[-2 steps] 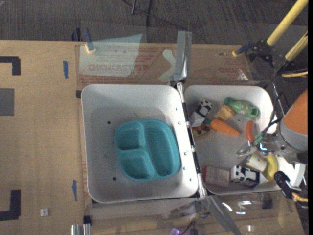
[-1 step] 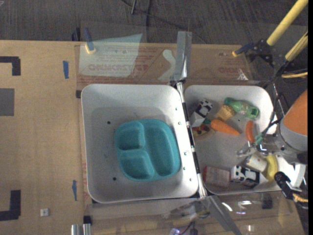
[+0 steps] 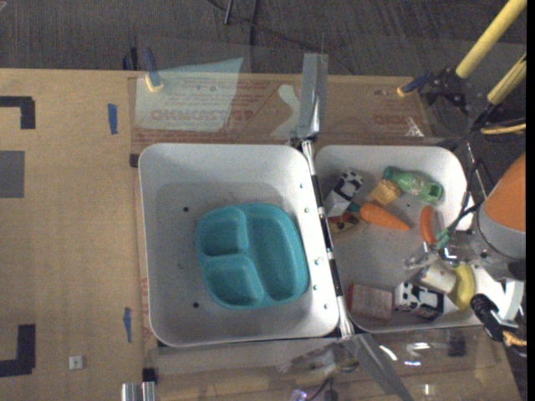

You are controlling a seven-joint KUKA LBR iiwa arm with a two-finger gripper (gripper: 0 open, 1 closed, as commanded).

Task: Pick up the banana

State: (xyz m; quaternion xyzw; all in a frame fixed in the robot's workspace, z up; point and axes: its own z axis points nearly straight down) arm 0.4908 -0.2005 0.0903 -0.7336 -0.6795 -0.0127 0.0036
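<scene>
I'm looking down on two bins. In the left bin [image 3: 167, 174] sits a teal tray [image 3: 251, 255] with three compartments, lying flat near the middle. Moving right over the divider, the right bin [image 3: 376, 155] is crowded: a black-and-white toy [image 3: 347, 187] at the far left, a carrot [image 3: 384, 216] just right of it, and a green bottle [image 3: 415, 184] lying at the far side. At the near edge I see a flat brownish packet [image 3: 372, 301] with a second black-and-white toy [image 3: 420, 301] beside it. An orange-red piece [image 3: 428, 224] lies toward the right wall. The banana [image 3: 464, 286] is in the near right corner of that bin, just beside the second toy. My gripper [image 3: 436, 257] is right over it, touching or nearly so, but I can't tell whether the hand is released or clenched.
</scene>
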